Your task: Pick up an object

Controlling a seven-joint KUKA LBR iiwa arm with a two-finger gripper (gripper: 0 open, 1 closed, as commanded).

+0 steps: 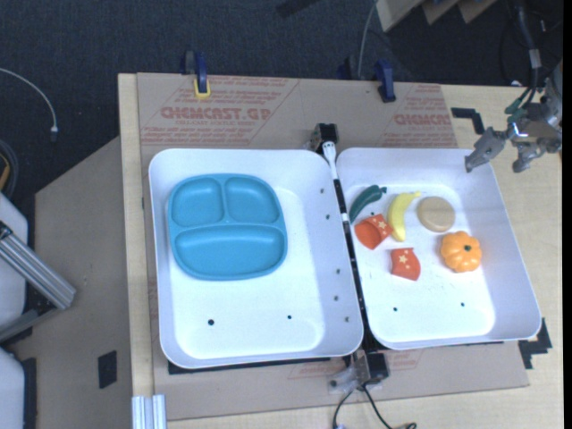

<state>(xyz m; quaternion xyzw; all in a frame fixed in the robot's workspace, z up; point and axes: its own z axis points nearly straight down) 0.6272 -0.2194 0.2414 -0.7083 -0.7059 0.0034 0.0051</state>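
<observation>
two white bins on a tabletop, toy food in the right one

the left bin holds a blue divided plate. the right bin holds a pumpkin, tan round piece, banana, two red pieces and a green pepper, clustered near its far-left part. the end effector hovers spread over the far right corner, pinching nothing.

Likely a robotics lab: clamped board, bins, cables.
</observation>
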